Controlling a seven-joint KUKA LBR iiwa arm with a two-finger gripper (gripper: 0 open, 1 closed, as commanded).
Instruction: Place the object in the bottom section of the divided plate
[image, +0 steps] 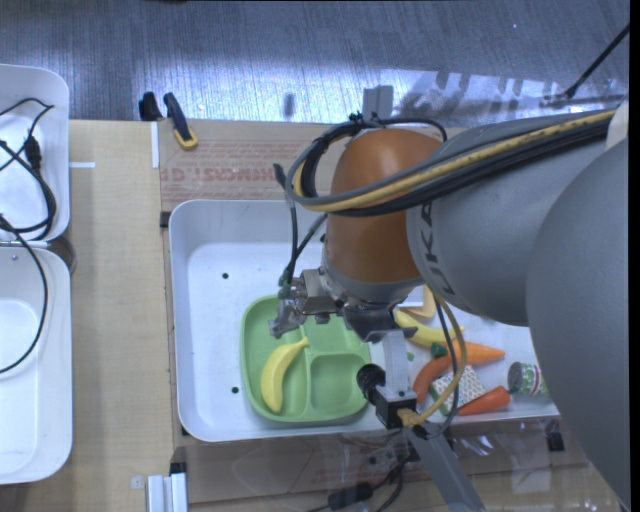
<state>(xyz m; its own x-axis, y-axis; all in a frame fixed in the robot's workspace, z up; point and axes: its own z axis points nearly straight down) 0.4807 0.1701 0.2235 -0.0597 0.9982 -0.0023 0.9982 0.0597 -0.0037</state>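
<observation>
Banana, yellow and curved (280, 368), lies in the green divided plastic plate's (335, 385) left part, looks light and slippery, best grabbed mid-body; I cannot tell if the metal gripper (292, 312) nearby is spread.

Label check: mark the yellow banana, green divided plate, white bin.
yellow banana (277, 375), camera view, middle.
green divided plastic plate (335, 387), camera view, bare compartment floor.
shallow white bin (215, 300), camera view, bare floor.

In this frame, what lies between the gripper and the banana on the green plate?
Only a short strip of bare green plate. In the camera view the gripper hangs near the upper end of the banana, with no other object between them.
</observation>
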